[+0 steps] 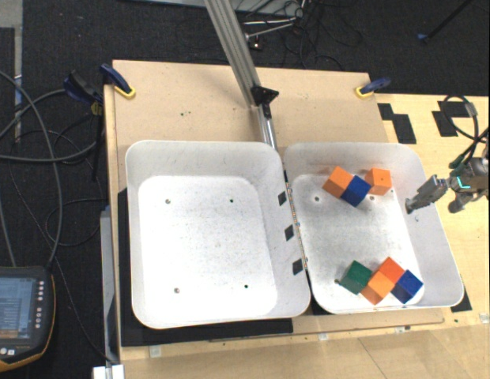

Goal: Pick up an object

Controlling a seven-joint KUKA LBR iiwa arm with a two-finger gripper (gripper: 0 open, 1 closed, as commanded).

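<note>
Approach is the step in hand, judging by the layout: no block is lifted, and the gripper (441,194) sits at the far right of the camera view, just over the right rim of the right bin (363,235). Its two fingers look spread apart with nothing between them, one finger (423,193) pointing left over the bin's edge. Little of the arm appears; the wrist enters from the right edge and looks low and roughly level, reaching sideways rather than down from above. Candidate objects all lie in the right bin. Near its back wall, an orange block (337,181) touches a blue block (356,189), and a smaller orange cube (380,179) sits just beside them. Near the front wall, a green block (356,277), a second orange block (383,279) and a second blue block (407,286) are packed together, touching. The left bin (201,235) sits alongside on the wooden bench (190,101). The next move probably calls for travelling left over one cluster, then descending with fingers straddling a single block; the tight packing may make a clean grasp difficult.
</note>
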